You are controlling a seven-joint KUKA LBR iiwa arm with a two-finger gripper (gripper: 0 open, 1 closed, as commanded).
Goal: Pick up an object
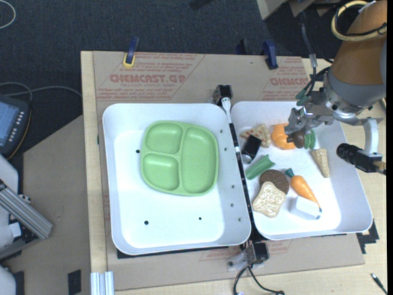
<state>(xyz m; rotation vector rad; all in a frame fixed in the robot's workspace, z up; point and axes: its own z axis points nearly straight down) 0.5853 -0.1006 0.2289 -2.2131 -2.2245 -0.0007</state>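
I have the tool point(299, 126) low in the back of the right bin point(353, 217), directly over a small orange object point(281, 137) that lies near the bin's rear half; I cannot tell from this view how the tool is set or whether it has contact. Principal risk: the orange object sits crowded, with a tan piece point(260, 133) just beside it on the left and a dark green piece point(310, 139) on its right, so a closing stroke may catch a neighbour or push the target aside instead of gripping it. Second risk: the object appears rounded and smooth, and I judge it could roll or squirt out under a pinch that lands off its middle. Third risk: the tool body hides part of the target, so I cannot confirm alignment before lift. The target reads as a bright orange, rounded toy food, with its right part hidden under the tool. Other items, a carrot point(304, 189), a slice of bread point(268, 200) and a cone point(321, 161), lie well apart toward the front. The green divided plate point(180, 157) occupies the left bin point(123, 183).
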